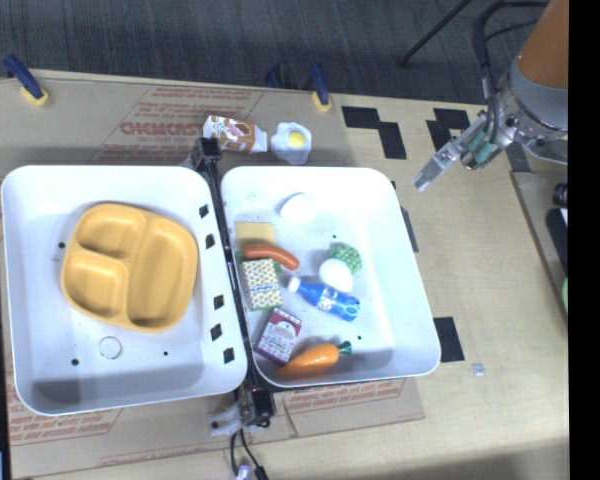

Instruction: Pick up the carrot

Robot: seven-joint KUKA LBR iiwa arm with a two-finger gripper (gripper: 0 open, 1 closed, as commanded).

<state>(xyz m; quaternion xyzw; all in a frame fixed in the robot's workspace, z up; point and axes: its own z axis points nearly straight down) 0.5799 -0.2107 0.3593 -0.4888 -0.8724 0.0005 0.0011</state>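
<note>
Carrot (310, 359) lies at 6 o'clock in right bin (405, 258), beside a red packet (277, 335); hand (435, 169) hovers past the bin's 1 o'clock corner, over table (480, 298), fingers released, grasping nothing.

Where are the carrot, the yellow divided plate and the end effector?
carrot (309, 360): camera view, middle of its orange body.
yellow divided plate (130, 265): camera view, ridge between compartments.
end effector (421, 182): camera view, at its fingertips, above the bench right of the bins.
</note>
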